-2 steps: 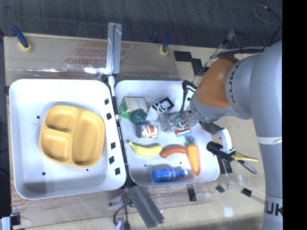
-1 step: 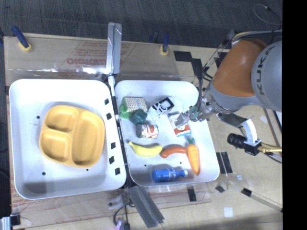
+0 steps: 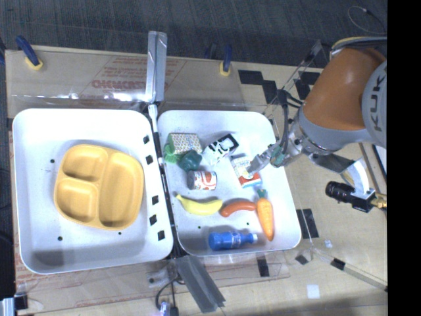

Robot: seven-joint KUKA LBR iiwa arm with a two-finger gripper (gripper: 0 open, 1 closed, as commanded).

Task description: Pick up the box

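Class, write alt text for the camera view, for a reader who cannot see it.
A gripper hovers over the right bin, beside a small box among toy food and a blue bottle. The left bin holds a yellow divided tray.

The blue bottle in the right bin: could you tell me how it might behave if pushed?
Lying on its side, the blue bottle would probably roll. It looks like rigid, smooth plastic, so it may slip. The bin's front wall beside it could stop it.
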